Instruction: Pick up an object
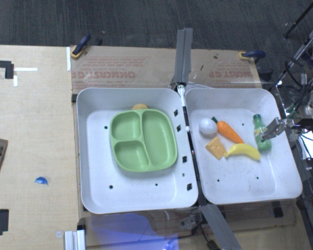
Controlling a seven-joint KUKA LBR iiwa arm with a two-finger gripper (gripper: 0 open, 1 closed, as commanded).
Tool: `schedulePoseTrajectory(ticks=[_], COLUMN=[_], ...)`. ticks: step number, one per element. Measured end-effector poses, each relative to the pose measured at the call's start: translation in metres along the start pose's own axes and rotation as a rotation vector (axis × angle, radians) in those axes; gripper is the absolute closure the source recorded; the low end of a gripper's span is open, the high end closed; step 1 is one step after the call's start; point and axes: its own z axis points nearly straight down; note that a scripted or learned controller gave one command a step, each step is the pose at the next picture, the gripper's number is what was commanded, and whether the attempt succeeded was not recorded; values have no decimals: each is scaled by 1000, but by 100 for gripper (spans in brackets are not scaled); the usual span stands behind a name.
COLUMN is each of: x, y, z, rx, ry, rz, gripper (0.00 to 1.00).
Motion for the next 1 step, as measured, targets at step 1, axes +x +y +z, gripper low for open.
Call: schedulePoseTrajectory(ticks=[1], x=[-26], y=[-3], z=[95], rx=[-1], ry=[1], rz=[-182], gripper=[0])
